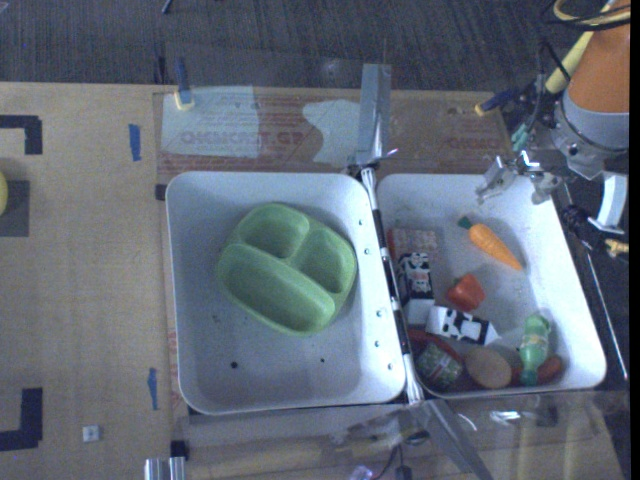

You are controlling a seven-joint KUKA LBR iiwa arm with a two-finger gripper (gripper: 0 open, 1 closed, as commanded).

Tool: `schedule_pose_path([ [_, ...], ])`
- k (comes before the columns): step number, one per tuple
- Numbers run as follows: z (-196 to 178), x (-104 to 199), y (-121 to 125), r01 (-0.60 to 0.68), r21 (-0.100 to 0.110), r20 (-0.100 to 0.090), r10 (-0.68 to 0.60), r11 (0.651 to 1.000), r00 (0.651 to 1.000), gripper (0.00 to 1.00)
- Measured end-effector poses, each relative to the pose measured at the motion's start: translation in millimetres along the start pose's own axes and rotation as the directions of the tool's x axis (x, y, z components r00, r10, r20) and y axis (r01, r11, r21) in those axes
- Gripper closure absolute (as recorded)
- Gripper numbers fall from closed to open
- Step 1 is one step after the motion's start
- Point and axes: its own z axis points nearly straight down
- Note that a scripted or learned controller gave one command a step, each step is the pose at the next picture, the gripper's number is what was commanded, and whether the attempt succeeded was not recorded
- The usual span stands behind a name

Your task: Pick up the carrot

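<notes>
The carrot point(496, 247), orange with a small green top, lies slantwise in the upper right part of the right bin point(560, 258). My gripper point(517, 181) hangs over that bin's far right corner, up and a little right of the carrot and apart from it. Its fingers point(494, 180) are spread open and nothing sits between them.
Below the carrot the right bin holds a red pepper point(465, 291), two cow-patterned boxes point(416, 273), a brown packet point(413, 240), a potato point(488, 367), a green bottle point(535, 340) and a can point(438, 366). A green divided plate point(288, 266) lies in the left bin point(200, 368).
</notes>
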Motion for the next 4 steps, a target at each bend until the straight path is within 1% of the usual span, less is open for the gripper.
schedule_pose_path([
  [1, 128.1, 7.1, -0.1, 0.122, -0.004, 0.002, -0.122, 0.993, 0.993, 0.0],
  [2, 117.7, 7.0, 1.0, 0.121, -0.007, 0.003, -0.121, 0.993, 0.993, 1.0],
  [3, 30.5, -25.0, -1.2, 0.244, -0.004, 0.003, -0.244, 0.97, 0.97, 1.0],
  [4, 134.5, -50.9, -99.0, 0.072, -0.001, 0.0, -0.072, 0.997, 0.997, 1.0],
])
